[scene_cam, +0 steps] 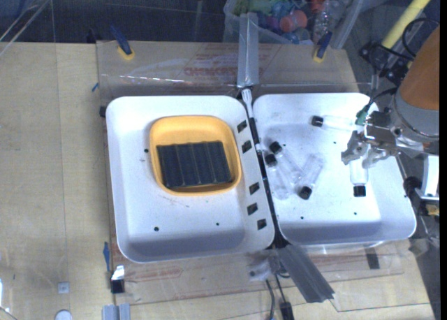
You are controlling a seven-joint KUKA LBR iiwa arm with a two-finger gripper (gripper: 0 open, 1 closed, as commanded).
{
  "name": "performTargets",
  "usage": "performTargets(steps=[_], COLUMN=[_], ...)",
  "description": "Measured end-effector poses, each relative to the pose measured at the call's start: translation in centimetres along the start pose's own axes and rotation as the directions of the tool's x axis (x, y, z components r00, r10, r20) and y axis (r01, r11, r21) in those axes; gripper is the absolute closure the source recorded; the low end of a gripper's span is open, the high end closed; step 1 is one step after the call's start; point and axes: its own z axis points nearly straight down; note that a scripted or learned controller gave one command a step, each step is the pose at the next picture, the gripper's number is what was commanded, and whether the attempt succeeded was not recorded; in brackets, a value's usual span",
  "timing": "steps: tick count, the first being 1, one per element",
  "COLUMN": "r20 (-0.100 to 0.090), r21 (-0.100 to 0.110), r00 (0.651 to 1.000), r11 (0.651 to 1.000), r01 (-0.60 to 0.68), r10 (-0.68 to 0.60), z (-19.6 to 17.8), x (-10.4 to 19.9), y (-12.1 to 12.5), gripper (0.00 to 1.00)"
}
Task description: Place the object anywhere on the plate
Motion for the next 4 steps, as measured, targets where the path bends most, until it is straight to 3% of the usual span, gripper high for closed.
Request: performTargets(steps=[1, 2, 3, 4], r20=[0.000, 0.001, 0.003, 0.005], r21=[-0.002, -0.005, -0.006, -0.007], r00=[0.977, 0.999, 0.954, 0.851], r11=[0.977, 0.999, 0.954, 0.851], r01=[-0.212, 0.039, 0.299, 0.526], r10=[0.212, -0.039, -0.299, -0.526], z=[-1.7, -2.7, -0.8, -3.3], x=[-3.5, -5.2, -5.3, -5.1], y=[5.3, 9.1, 12.3, 14.5], gripper=[1.00, 1.00, 1.00, 1.00])
